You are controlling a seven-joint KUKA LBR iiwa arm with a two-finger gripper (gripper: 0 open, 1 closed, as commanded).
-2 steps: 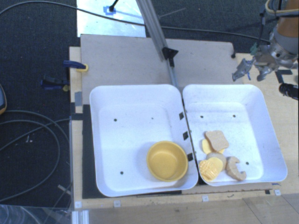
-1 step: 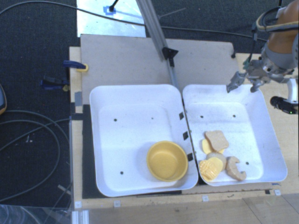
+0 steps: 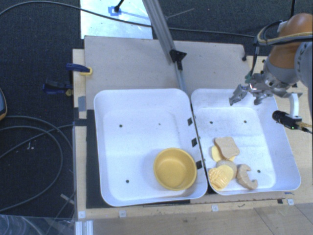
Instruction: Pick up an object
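A small cluster of pale food-like pieces lay in the near part of the right-hand bin, close to the divide between the bins: a tan slice shaped like bread, yellow rounded pieces touching it, and a curved tan piece just beside them. Any of these could serve as the object to pick up. Well apart from them, the gripper hovered over the far rim of the same bin, its two fingers spread apart with nothing between them, probably poised before a descent. In the left-hand bin a yellow bowl sat upright near the front right corner. The grey arm with its orange band reached in from the right.
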